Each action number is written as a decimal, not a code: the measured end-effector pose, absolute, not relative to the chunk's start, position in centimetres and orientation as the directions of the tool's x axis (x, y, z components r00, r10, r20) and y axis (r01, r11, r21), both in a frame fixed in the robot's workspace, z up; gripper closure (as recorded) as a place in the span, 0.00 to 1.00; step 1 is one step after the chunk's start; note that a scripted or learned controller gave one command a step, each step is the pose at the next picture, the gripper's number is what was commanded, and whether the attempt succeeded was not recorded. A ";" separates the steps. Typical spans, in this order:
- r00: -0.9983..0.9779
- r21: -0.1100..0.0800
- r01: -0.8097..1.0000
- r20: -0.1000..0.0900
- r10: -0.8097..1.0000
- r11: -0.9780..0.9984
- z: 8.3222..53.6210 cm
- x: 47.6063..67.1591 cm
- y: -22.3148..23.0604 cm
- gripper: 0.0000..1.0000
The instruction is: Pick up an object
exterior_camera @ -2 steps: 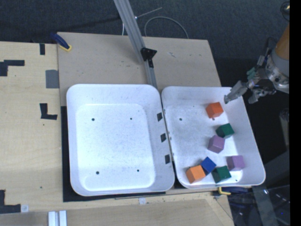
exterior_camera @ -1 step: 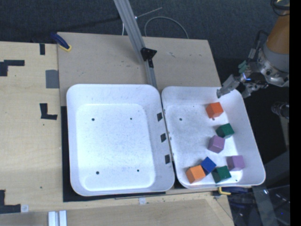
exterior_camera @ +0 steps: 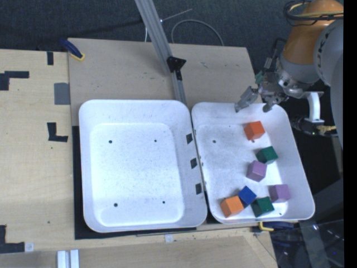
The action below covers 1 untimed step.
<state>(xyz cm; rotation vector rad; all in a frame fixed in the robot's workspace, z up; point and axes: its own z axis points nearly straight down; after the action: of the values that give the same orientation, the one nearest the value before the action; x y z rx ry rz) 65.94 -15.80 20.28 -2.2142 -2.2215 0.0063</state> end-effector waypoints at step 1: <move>-0.002 0.000 1.000 -0.001 1.000 0.002 10.9 64.2 -19.7 0.00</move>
<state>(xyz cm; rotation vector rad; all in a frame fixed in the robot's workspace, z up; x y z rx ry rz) 64.16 -19.73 10.92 -2.2198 -2.2244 0.0004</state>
